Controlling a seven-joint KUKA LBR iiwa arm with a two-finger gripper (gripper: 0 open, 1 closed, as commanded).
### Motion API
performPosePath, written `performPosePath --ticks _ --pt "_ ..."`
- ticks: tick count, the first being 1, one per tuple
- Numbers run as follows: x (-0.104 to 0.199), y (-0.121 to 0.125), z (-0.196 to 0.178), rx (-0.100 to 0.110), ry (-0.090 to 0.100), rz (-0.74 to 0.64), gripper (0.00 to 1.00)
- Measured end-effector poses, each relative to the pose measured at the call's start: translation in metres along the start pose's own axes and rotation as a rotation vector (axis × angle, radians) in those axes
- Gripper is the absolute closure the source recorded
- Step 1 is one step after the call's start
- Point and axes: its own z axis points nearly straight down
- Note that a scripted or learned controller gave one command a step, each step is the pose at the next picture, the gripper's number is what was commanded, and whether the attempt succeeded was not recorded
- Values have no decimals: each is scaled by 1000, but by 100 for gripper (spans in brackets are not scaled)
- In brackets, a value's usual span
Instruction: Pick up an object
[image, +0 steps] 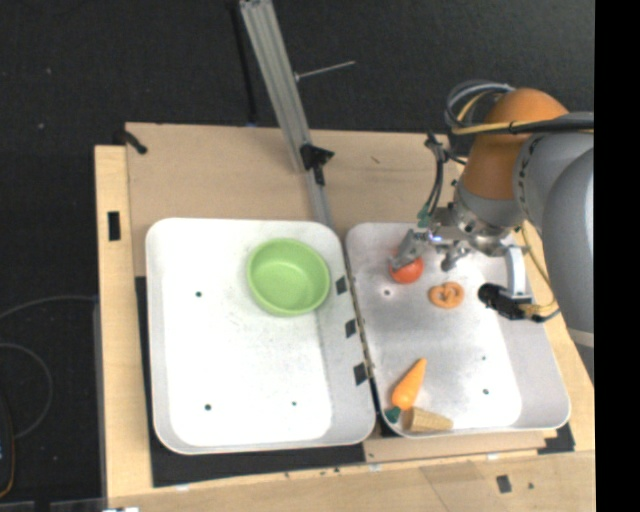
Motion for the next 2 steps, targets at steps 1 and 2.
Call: performPosePath --ticks 1,2 --pt "-2 0 25 -3 -1 1 0" --pt "-2 1 12 -10 -1 2 100"
